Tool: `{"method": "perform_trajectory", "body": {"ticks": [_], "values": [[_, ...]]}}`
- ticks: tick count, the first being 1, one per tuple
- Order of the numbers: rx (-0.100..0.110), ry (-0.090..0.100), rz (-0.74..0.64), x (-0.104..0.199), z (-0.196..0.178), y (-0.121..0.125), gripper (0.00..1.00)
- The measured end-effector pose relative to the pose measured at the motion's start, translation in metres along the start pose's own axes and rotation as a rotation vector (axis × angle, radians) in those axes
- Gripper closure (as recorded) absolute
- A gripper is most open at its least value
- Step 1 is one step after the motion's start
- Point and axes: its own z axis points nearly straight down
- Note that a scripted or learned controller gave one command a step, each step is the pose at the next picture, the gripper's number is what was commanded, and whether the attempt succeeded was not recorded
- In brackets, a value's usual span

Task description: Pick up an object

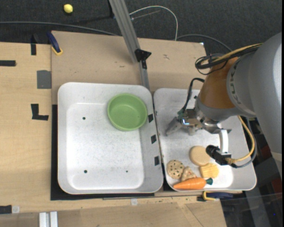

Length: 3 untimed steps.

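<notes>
Four food items [195, 169] clustered just below claw [174, 126], none gripped.
Fingers apart over bare bin [170, 103] floor; green bowl [127, 111] off to left. Risk: closing on nothing, or nudging cookie [174, 168] against carrot [191, 184] on descent.

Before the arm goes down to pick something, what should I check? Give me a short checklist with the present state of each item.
1. Gripper carries nothing: ok, no object is seen at it.
2. Jaws open for a grasp: cannot tell, the view is too unclear.
3. Targets in the right bin: ok; cookie, round bread, cheese and carrot lie in its near corner.
4. Gripper above a target: not ok, it hangs over bare floor, apart from the food.
5. Targets apart from one another: not ok, they lie crowded together.
6. Green bowl out of the way: ok, it sits in the left bin.
</notes>
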Motion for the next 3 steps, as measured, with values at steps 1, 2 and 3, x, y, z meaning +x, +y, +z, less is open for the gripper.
{"method": "perform_trajectory", "body": {"ticks": [1, 2, 3], "values": [[0.001, 0.001, -0.001, 0.001, -0.010, 0.000, 1.00], [-0.002, 0.001, 0.001, 0.000, -0.053, -0.005, 1.00], [-0.005, 0.000, 0.001, -0.010, -0.110, -0.004, 1.00]]}}
